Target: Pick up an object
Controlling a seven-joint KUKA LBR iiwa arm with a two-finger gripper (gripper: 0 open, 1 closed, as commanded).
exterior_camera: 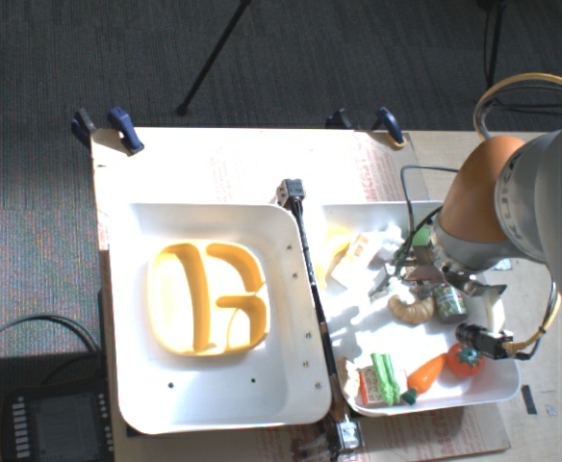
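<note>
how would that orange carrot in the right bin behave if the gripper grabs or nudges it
The carrot looks like smooth toy plastic, so probably stiff, light and somewhat slippery. Its tapered round body would likely roll or pivot if nudged.

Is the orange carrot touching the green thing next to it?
Cannot tell. In the camera view the carrot lies right beside the green thing in the right bin, but their edges blur together, showing neither gap nor contact.
</note>
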